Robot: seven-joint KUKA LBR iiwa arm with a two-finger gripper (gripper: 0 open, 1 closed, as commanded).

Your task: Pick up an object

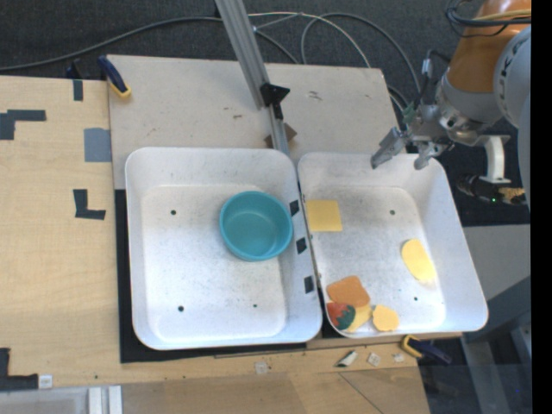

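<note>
My gripper (398, 152) hangs above the far rim of the right bin (457, 231), its two fingers spread apart with nothing between them and touching none of the objects. The pieces I could pick lie apart from it: a yellow square (325, 216), a yellow oval (418, 260), and an orange piece (348, 291) overlapping a small multicoloured thing (344, 316) too small to identify. The blue bowl (255, 224) sits in the left bin (155, 231).

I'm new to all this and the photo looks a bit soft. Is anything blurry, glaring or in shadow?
Camera view: even light, no harsh glare; the teal bowl casts just a faint shadow in the left bin; the yellow square reads clearly, while the gripper looks soft, its shape hard to make out.
</note>
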